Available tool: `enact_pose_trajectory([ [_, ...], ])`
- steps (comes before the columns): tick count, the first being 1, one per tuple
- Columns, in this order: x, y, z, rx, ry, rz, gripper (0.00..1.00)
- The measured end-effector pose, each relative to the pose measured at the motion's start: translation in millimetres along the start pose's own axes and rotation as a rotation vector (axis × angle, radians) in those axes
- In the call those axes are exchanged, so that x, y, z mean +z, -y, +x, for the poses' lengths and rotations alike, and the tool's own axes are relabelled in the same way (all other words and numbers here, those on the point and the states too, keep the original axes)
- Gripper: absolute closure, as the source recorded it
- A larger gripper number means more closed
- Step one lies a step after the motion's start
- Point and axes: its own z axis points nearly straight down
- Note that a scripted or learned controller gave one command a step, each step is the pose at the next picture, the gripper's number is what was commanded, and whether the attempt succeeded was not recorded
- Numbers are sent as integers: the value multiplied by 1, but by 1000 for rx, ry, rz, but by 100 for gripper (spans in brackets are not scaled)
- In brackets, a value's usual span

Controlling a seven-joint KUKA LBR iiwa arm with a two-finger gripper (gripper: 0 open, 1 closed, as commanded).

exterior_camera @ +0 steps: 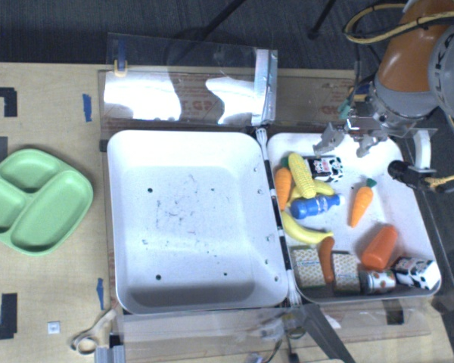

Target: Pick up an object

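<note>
Single fixed camera, mounted above the bench (45, 89) and looking down at a slant, so that the far edge of the bench lies toward the top of the frame and the near edge toward the bottom. The view stands far enough back to take in both white bins whole: the left bin (129, 157) near the centre, the right bin (420, 218) toward the right side. The arm (416, 59) enters from the upper right corner. A green divided tray (34, 200) marks the left margin, and dark floor (98, 6) beyond the bench fills the top strip.
</note>
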Motion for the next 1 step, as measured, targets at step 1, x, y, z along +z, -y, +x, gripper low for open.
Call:
enact_pose_trajectory([
  [1,39,-23,-12,128,1,-2,0],
])
